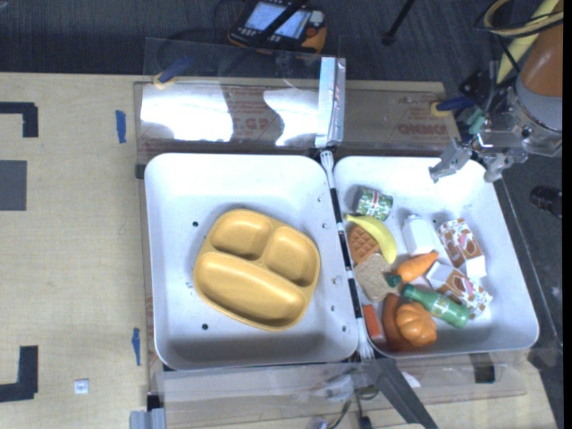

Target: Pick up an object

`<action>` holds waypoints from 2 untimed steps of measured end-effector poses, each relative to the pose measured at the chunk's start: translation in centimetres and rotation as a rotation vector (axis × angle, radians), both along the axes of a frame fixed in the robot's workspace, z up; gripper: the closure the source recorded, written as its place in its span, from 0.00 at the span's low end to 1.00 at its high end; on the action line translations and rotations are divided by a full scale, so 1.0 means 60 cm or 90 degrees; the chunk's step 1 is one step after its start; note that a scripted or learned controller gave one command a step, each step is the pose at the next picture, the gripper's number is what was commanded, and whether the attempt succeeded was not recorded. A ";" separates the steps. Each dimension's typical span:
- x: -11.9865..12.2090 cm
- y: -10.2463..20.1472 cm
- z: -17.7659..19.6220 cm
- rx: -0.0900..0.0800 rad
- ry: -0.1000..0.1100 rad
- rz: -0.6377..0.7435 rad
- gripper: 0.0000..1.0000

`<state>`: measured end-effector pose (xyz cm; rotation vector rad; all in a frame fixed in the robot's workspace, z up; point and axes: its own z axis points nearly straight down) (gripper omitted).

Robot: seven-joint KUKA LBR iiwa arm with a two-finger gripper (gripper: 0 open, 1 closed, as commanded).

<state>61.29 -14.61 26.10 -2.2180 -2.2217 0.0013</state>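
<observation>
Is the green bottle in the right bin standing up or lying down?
Lying down. The green bottle rests on its side across the other toy food in the right bin.

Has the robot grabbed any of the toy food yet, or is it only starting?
Only starting. Nothing looks picked yet: the end effector hangs over the back edge of the right bin with nothing between its fingers. The banana, carrot, green bottle and green can all lie in that bin. The yellow divided plate sits in the left bin. Reaching down, gripping and lifting are all left.
</observation>
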 end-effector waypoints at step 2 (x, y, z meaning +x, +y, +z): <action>-0.132 -0.095 -0.275 0.007 -0.004 -0.097 0.00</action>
